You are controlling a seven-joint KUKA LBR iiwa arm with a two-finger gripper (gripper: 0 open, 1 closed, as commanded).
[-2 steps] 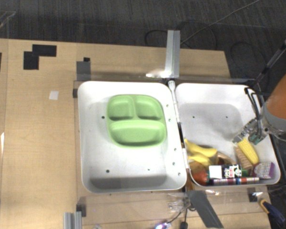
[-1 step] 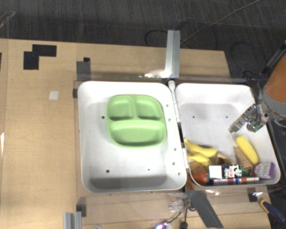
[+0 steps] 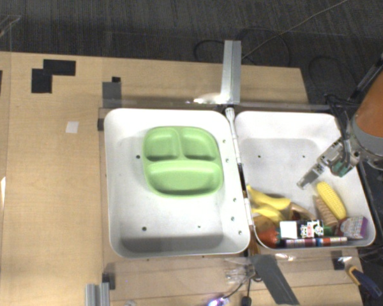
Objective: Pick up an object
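Camera view from above takes in two white bins side by side on a wooden bench; the left bin [image 3: 124, 234] carries a green divided plate [image 3: 180, 160] lying flat toward its far edge, well apart from everything else; the right bin [image 3: 287, 129] holds a heap of small things along its near edge. A banana [image 3: 268, 201] lies at the near left corner of that bin, against the dividing wall; a corn cob [image 3: 330, 198] lies tilted toward the right wall; a red marker [image 3: 309, 241] lies along the near rim, with a small printed box [image 3: 311, 229] just behind it and a purple item [image 3: 355, 224] in the near right corner. The gripper [image 3: 311, 175] comes in over the right wall, above the bin's middle, just beside the far end of the corn cob; nothing is seen between its tips; whether it is spread or closed I cannot tell.
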